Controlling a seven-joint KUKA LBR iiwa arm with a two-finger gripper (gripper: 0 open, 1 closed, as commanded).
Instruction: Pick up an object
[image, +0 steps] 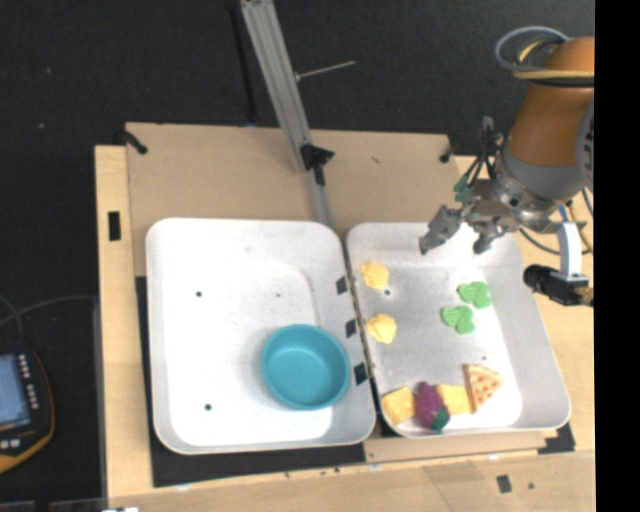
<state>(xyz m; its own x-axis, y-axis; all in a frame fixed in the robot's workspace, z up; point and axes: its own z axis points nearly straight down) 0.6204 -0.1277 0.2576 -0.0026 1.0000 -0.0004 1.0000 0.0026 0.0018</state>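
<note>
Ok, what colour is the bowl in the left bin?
The bowl is teal blue, plain with no pattern, seen clearly in the camera view from above.

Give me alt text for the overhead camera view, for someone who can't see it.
A grey and orange robot arm holds its open gripper above the far edge of the right bin, which holds small toy foods, among them a pizza slice and purple grapes. The left bin holds a blue bowl.

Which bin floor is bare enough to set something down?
Left bin: bare everywhere but the blue bowl near its right wall. Right bin: a bare middle patch between yellow pieces and green pieces; crowded along the near edge.
</note>
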